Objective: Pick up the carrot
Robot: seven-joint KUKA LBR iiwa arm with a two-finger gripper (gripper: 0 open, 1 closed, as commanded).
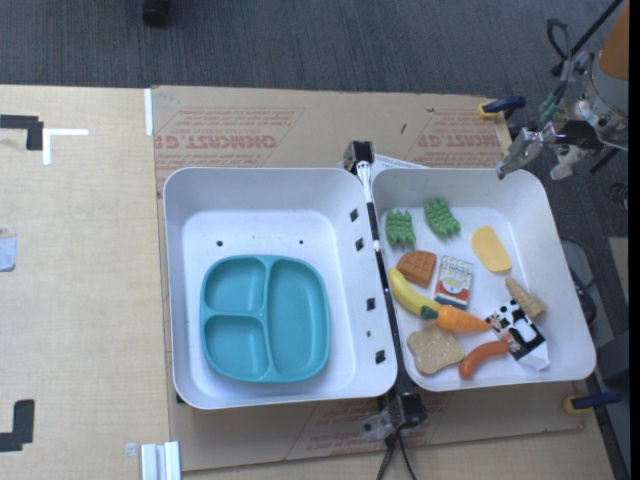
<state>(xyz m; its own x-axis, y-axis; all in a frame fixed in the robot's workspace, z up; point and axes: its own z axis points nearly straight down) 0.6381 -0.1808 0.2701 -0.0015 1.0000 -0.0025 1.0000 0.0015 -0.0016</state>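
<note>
A: Start at the left. What's in the left bin (190,268)?

B: A teal tray (266,318) with three compartments. Nothing for this job.

A: And the right bin (555,238)?

B: That's where the food sits. Two green pieces (420,223) at the far side, a waffle (417,266) and a banana (409,294) toward the divider, a small carton (455,278) in the middle, a yellow chip (490,248) to its right. The carrot (460,319) lies in the near half, just right of the banana's tip, with bread (432,349) and a sausage (482,358) nearer still.

A: How does the carrot lie?

B: Its long axis runs left to right, tilted slightly nearer at the right end. The green top is at the left end, touching the banana; the orange point is at the right, close to a black-and-white toy (515,326).

A: Where's the gripper (535,148)?

B: At the bin's far right corner, over the rim. The fingers look spread a little with nothing between them.

A: So which way must it go?

B: I'd judge toward the near side and leftward, then down, closing across the carrot's narrow width. The neighbours crowd it, so a stray pinch seems the risk.
</note>
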